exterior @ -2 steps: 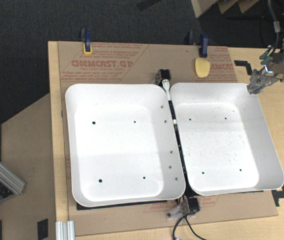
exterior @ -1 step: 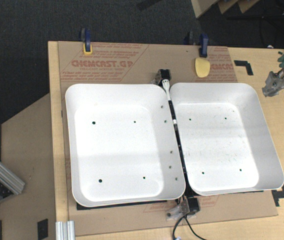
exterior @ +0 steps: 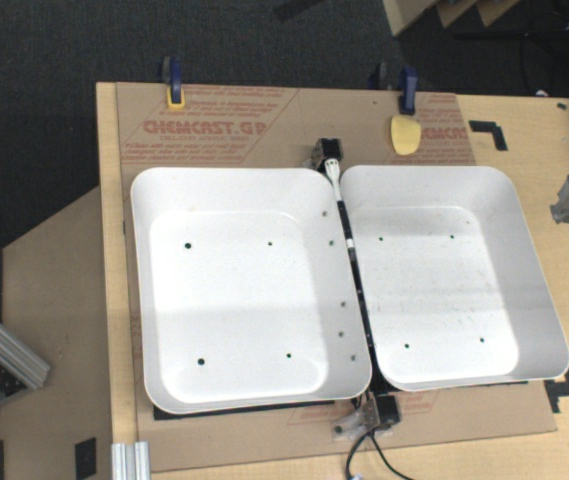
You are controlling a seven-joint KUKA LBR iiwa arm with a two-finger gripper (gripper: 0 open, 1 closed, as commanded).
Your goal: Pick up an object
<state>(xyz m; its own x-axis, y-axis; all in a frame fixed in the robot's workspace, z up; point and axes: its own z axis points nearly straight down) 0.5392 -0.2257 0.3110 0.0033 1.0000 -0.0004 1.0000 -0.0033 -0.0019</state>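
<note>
Currently, two white bins, left bin (exterior: 164,268) and right bin (exterior: 524,298), sit side by side at frame centre on the brown bench (exterior: 264,118); finger state cannot be determined.

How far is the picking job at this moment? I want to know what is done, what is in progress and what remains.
Nothing looks done yet. The left bin and the right bin sit side by side on the brown board, held by clamps at the far edge. I see only small dark dots on the bin floors, and no object being lifted. So the whole pick remains: reach in, grip an object, raise it.
</note>
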